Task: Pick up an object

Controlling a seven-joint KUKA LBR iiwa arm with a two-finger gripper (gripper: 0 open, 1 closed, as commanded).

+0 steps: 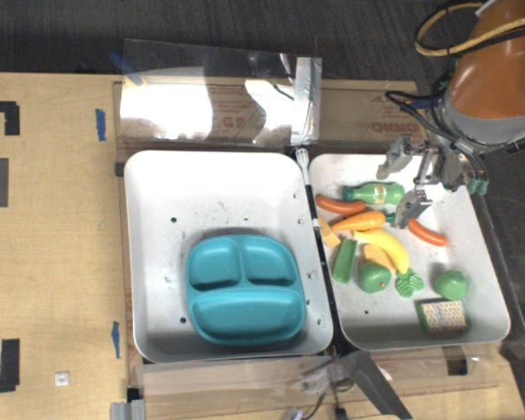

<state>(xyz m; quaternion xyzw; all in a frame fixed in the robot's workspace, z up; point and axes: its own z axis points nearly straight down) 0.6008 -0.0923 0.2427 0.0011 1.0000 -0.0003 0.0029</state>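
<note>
My claw is hanging at the end of the grey arm, low over the far part of the right bin. Its two fingers are standing spread, with bare white bin floor showing between them, and nothing is sitting in the gap; I am holding nothing.

Taking the green bottle as landmark: it is lying on its side just left of my claw, its broad end next to my nearer finger, though whether the two are touching I cannot tell. Just this side of the bottle, a red sausage and a carrot are lying close together. Nearer the camera again are a banana, a green pod and a green pepper. To the bottle's right and a little nearer, a second red sausage is lying just beneath my claw. Well beyond, toward the bin's near right corner, are a small green fruit and a boxed item.

Far to the bottle's left, a teal divided tray is resting in the left bin.

As I judge it, the pick is only approaching: no object is gripped or raised. Choosing, closing and lifting are all remaining, the bottle or the nearer sausage being likeliest.
</note>
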